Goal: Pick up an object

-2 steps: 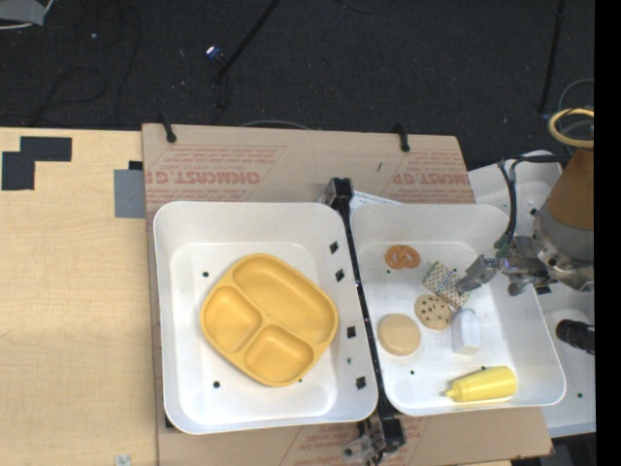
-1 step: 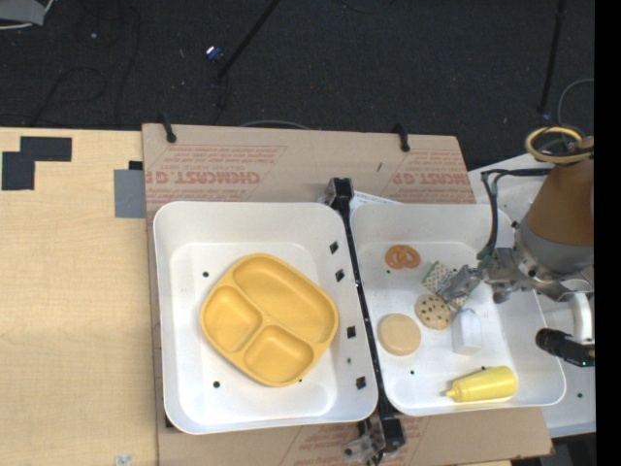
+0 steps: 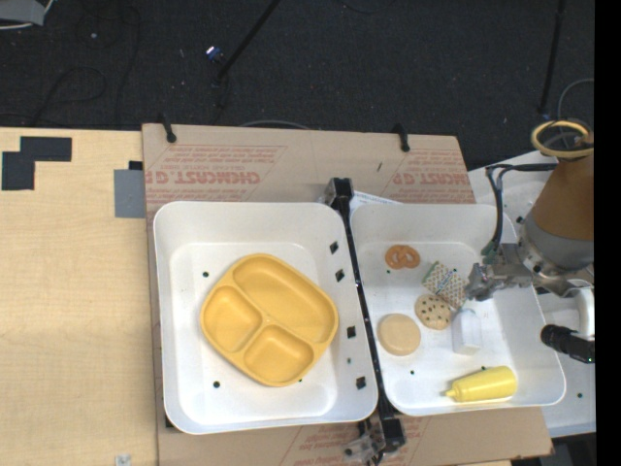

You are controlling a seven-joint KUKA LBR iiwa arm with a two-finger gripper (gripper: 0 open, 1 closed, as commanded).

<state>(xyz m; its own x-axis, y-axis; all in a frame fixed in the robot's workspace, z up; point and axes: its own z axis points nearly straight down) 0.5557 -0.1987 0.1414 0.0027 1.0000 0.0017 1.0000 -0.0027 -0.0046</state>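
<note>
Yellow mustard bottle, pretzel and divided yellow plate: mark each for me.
yellow mustard bottle (image 3: 482, 384): camera view, middle of its body, right bin.
pretzel (image 3: 402, 256): camera view, its centre, right bin.
divided yellow plate (image 3: 269, 317): camera view, ridge between compartments, left bin.

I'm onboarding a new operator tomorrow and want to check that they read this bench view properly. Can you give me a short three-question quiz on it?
1. True or false: the yellow divided plate lies in the left bin.
2. Which item in the right bin lies nearest the view's bottom edge? A) pretzel B) yellow squeeze bottle C) round tan disc
3. Fill in: the gripper is over the ____ bin, close to the patterned packet.

Key: 1 true; 2 B; 3 right.
</note>
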